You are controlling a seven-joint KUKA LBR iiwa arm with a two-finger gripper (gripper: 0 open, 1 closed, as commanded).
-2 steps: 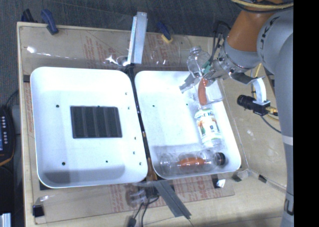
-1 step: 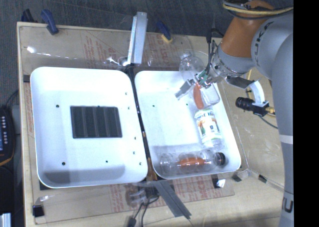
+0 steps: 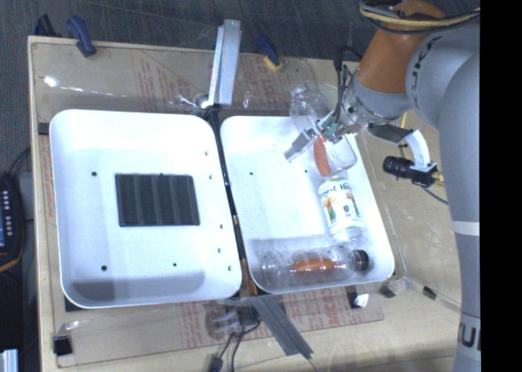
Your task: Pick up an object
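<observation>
Counter [image 3: 122, 85]: carrying two shallow white bins side by side. Arm [image 3: 440, 60]: grey with an orange band, reaching in from the right and hanging its wrist over the far right corner of the right bin. Left bin [image 3: 73, 199]: holding one dark ribbed slab [image 3: 157, 199] lying flat near its middle. Right bin [image 3: 261, 199]: holding the clear bottles. Upright-lying bottle [image 3: 340, 207]: clear with a white label and an orange end, lying along the bin's right wall, its long axis running from far to near, its orange far end sitting just below the pincer. Cross-lying bottle [image 3: 314, 263]: clear with an orange patch inside and a dark cap, lying along the near wall with its long axis running left to right, well apart from the pincer. Pincer [image 3: 320, 135]: poised above the far end of the labelled bottle, seeming to be touching or nearly touching the orange end; whether it is wide, narrow or gripping cannot be told. Judgement: the labelled bottle is lying nearest, directly toward the near side from the pincer, so a grasp across its short width is looking the likelier.
</observation>
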